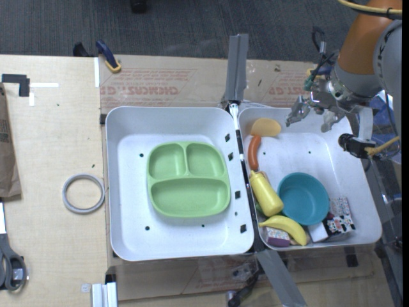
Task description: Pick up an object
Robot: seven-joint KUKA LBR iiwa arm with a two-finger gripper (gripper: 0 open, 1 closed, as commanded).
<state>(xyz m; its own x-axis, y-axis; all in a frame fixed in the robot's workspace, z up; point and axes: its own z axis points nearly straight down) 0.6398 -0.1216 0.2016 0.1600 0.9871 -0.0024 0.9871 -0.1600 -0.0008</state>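
Bench, two white bins | gripper (312, 115) above right bin's (367, 190) far edge, apparently spread, holding nothing | bottle (266, 194) by left wall: light, stiff, slick; grasp mid-body

From my screen, the only lettering I can make out is red print on the cardboard sheet (163, 85) lying behind the two bins. It sits upside down to the camera, and I cannot read the words with any confidence. The small black-and-white carton (337, 224) in the right bin (358, 178) carries a pattern, but any print on it is too small to read.
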